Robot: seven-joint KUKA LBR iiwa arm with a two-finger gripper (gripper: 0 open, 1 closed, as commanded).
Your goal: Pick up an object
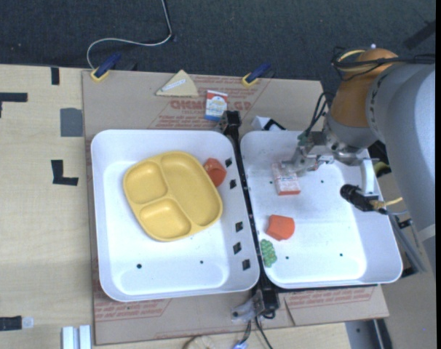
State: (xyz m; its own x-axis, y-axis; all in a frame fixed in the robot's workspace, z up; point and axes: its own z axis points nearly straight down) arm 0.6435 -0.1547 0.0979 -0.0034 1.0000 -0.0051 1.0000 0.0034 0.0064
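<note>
The tool [302,158], finger state unclear, hangs over the pink packet [286,179] in the right bin [351,267].

Both white bins [104,217] smooth plastic, faint sheen. Yellow divided plate [173,195] matt plastic. Brown cardboard sheet [133,100] under bins, printed, dull. Worktop [31,217] pale wood-look laminate. Arm [417,122] smooth grey, orange band [355,89] glossy.

The light wooden tabletop [31,217] bears a brown cardboard sheet [133,97]. Two white bins sit side by side on the sheet, the left bin [108,253] and the right bin [330,260]. At the sheet's far edge lie a triangular wedge [178,84] and a small carton [216,106].
</note>
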